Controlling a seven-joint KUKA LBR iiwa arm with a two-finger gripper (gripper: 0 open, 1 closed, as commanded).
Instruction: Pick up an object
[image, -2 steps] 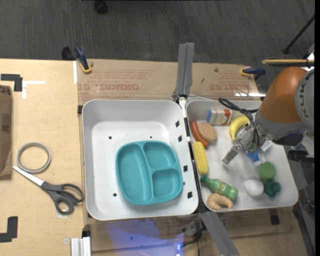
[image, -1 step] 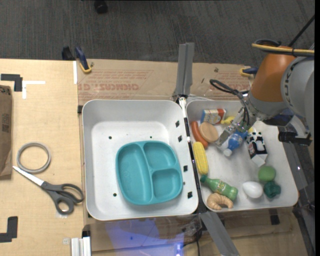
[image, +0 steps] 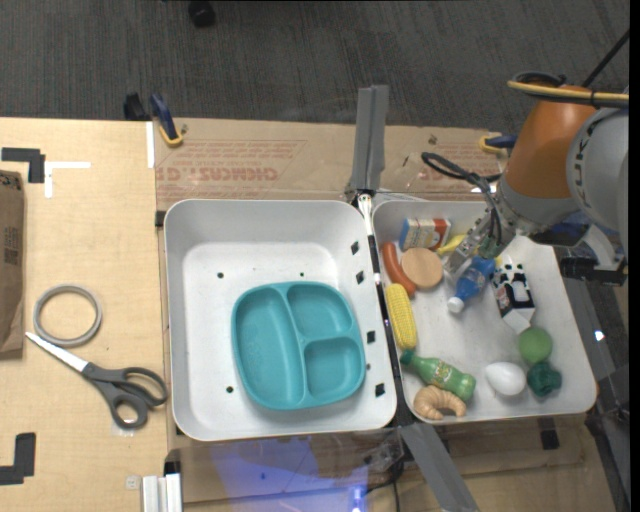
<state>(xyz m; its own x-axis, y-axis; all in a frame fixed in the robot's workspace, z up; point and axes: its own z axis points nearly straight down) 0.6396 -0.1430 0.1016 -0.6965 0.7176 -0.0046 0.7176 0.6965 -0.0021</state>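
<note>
The right bin (image: 570, 400) holds several toy foods. Among them are a yellow corn cob (image: 402, 312), a red sausage (image: 395, 268) beside a tan bun (image: 423, 268), a green bottle (image: 441, 373), a croissant (image: 440, 402), a white egg (image: 505, 378), a green ball (image: 535, 345) and a black-and-white carton (image: 515, 296). A clear bottle with a blue label (image: 469, 281) lies tilted near the bin's middle. My gripper (image: 478, 246) is low in the bin, right at that bottle's upper end. The wrist hides how it meets the bottle.
The left bin (image: 200, 250) holds a teal divided plate (image: 300, 345). On the wooden bench at the left lie scissors (image: 110, 382) and a tape roll (image: 68, 313). A small colourful box (image: 424, 232) sits at the right bin's back wall. The arm's orange band (image: 545, 150) hangs over the back right corner.
</note>
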